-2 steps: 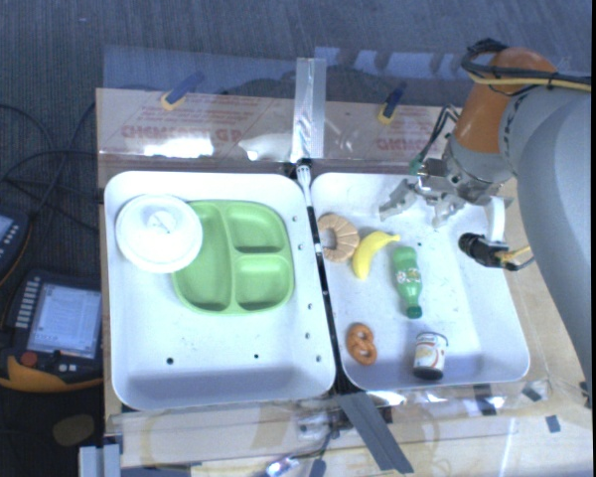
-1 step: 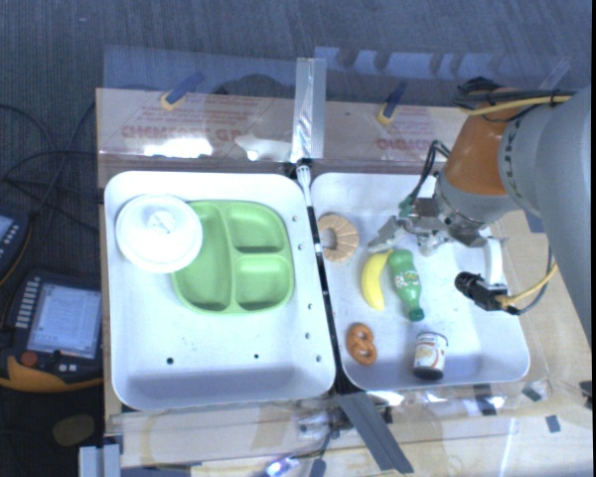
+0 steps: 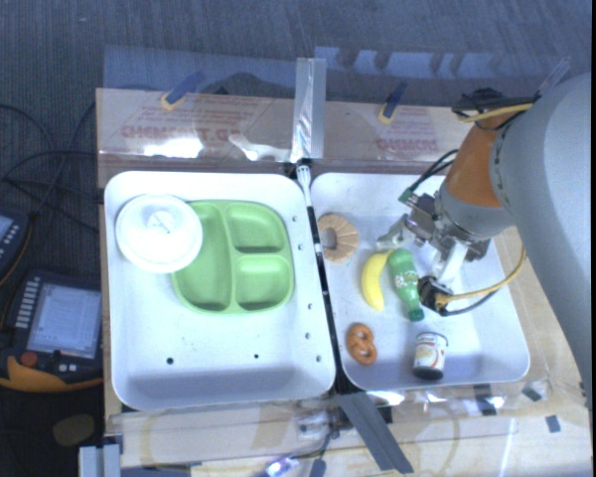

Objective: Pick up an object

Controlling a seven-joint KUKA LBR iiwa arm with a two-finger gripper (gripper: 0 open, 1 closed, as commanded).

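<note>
Green bottle (image 3: pixel 406 283) beside banana (image 3: pixel 374 280) mid-bin – gripper (image 3: pixel 424 256) over it, grip state unclear – jar (image 3: pixel 429 354) near front wall

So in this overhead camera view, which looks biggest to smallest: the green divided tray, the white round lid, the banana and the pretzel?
1. Green divided tray
2. White round lid
3. Banana
4. Pretzel

All four lie in the bins at about the same depth, so camera nearness hardly skews this order.

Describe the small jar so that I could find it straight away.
Look in the right white bin, toward its near edge. The jar stands there, right of the pretzel and below the green bottle. Its dark lid and pale label set it apart.
</note>
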